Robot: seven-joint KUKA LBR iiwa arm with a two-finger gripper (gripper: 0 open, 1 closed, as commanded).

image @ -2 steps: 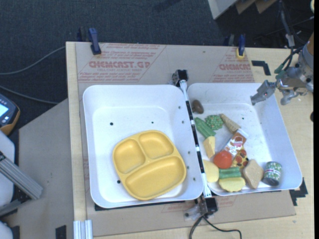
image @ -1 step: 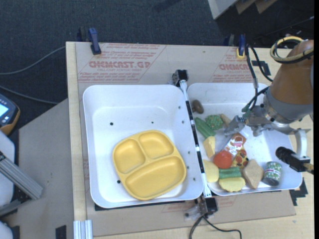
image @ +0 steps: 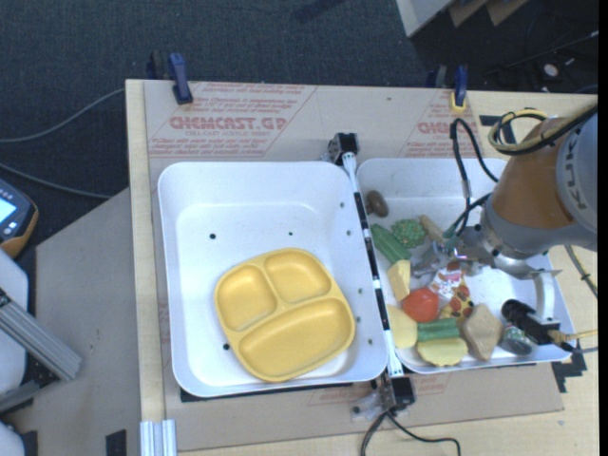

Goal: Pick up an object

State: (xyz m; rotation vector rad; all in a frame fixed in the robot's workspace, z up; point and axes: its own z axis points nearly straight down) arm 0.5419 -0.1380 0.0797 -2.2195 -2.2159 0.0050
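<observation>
You've got 2 white bins side by side on the bench. Left bin [image: 190, 198] carries a yellow divided plate [image: 284, 313] w/ 3 compartments, sitting toward its front edge, nothing on it.

Right bin [image: 418, 174] holds the food pile, all crowded toward its front-left part: red tomato [image: 421, 304] near the middle, a green piece [image: 438, 331] touching it on the front side, a yellow piece [image: 441, 351] at the front edge, a pale yellow piece [image: 400, 277] along the left wall, a green strip [image: 389, 243] further back by that wall, a bumpy green item [image: 409, 231] beside it, a tan bread-like piece [image: 482, 331] toward the front-right. A small brown item [image: 377, 201] sits apart near the back-left corner.

Arm comes in from the right, orange band over the bin's right side. Gripper [image: 440, 255] is low over the pile, just back of the tomato, by a red-and-white item [image: 453, 278]. Whether it's clenched or released, can't tell: too cluttered there. Nothing visibly lifted.
</observation>
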